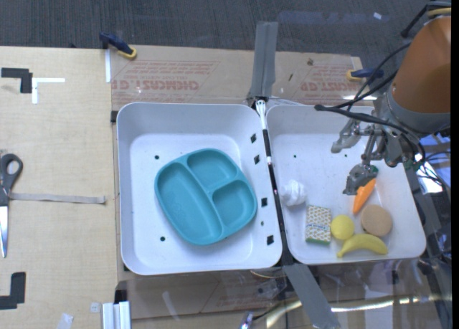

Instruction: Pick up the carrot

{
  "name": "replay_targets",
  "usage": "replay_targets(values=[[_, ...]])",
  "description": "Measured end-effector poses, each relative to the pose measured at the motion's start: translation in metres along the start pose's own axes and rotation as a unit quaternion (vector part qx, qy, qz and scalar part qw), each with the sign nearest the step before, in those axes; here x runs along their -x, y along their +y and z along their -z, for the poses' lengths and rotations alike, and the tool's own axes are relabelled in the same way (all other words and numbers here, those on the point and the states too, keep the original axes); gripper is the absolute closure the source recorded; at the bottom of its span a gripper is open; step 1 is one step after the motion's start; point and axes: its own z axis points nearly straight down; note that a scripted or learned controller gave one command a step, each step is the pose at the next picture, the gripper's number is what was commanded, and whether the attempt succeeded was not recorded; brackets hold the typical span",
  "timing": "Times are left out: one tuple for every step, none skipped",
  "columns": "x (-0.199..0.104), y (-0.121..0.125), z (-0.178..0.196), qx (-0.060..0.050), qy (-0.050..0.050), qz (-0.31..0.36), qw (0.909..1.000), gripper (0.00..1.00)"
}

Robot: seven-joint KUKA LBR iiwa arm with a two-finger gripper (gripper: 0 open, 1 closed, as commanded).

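The carrot [364,196] is a small orange stick lying at a slant in the right bin [308,148], near its right wall. My gripper [361,175] hangs just above and to the left of the carrot's upper end, very close to it or touching it. The grey arm with its orange band comes in from the upper right. From this angle I cannot see any part of the carrot clasped by the gripper.
Beside the carrot lie a brown round item [376,220], a lemon [343,227], a banana [363,246], a yellow-green packet [318,223] and a white crumpled thing [292,193]. The left bin [136,177] holds a blue divided plate [206,196]. Scissors [7,177] lie far left.
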Motion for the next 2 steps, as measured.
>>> replay_targets(values=[[-0.031, -0.071, -0.051, 0.000, 0.000, 0.074, 0.9973, 0.00], [-0.022, -0.080, -0.135, 0.000, 0.000, 0.073, 0.9974, 0.00]])
